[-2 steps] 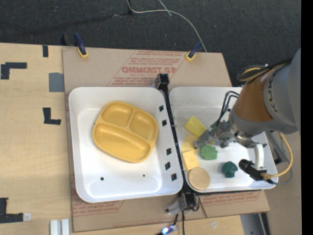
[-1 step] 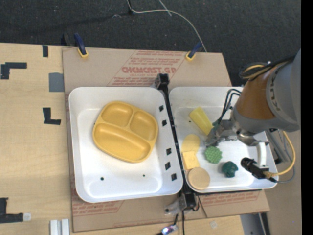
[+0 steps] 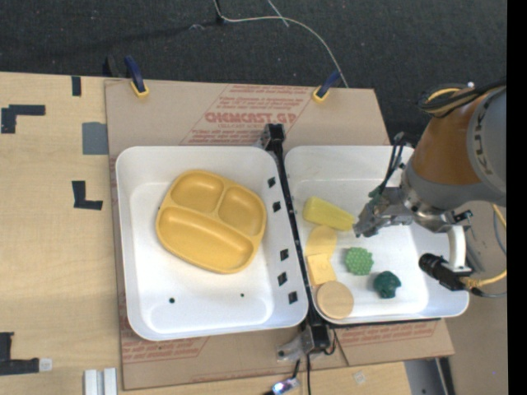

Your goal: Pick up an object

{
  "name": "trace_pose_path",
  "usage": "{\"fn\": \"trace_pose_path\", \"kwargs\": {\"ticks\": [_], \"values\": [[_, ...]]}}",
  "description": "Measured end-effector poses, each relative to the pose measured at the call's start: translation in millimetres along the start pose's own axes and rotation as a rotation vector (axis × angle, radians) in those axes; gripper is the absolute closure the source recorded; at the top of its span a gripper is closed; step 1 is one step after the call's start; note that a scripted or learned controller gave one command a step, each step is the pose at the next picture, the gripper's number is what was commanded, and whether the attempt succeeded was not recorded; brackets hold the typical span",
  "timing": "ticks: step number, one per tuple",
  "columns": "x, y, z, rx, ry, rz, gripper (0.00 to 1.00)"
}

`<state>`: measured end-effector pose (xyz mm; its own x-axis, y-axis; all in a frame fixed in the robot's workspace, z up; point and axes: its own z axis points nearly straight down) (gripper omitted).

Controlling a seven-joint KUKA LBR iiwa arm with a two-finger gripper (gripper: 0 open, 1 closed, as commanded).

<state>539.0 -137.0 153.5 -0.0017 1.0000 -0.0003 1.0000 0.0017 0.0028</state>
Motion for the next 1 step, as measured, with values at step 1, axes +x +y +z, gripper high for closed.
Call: {"fn": "trace_pose_path", "kwargs": {"ticks": [1], "values": [[2.1,9.0,-46.0,-0.001,-0.001,0.000,1.00]]}}
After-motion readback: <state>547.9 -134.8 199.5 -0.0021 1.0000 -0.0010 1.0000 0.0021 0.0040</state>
